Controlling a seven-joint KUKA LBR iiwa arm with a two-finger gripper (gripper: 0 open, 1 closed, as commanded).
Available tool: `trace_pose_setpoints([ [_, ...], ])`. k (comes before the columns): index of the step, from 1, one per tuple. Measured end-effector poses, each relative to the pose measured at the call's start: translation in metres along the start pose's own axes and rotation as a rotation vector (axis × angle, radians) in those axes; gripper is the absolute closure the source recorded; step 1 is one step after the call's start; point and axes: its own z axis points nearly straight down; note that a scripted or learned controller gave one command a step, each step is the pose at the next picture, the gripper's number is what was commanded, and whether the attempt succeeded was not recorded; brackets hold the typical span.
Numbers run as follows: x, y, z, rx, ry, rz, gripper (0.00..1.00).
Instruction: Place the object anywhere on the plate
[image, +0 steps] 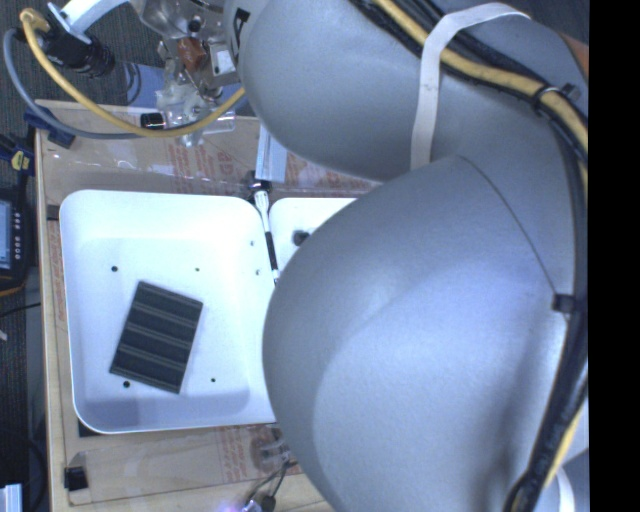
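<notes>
A dark grey ridged rectangular plate (157, 335) lies flat in the left white bin (90, 220), toward its front left and slightly turned. My gripper (188, 95) hangs at the top of the view, above the bench behind the left bin's back edge and well away from the plate. The arm's large grey body (430, 300) covers most of the right bin (315, 215). A small dark thing (300, 237) peeks out at that bin's back left corner; what it is cannot be made out.
Yellow and black cables (60, 50) loop over the bench at the back left. A thin dark strip (268, 240) runs along the wall between the two bins. The wooden bench edge (200, 455) runs in front of the bins.
</notes>
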Motion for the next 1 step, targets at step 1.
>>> trace_pose_setpoints([
  [1,0.0004,0.0003,-0.0097,-0.003,0.000,-0.003,1.00],
])
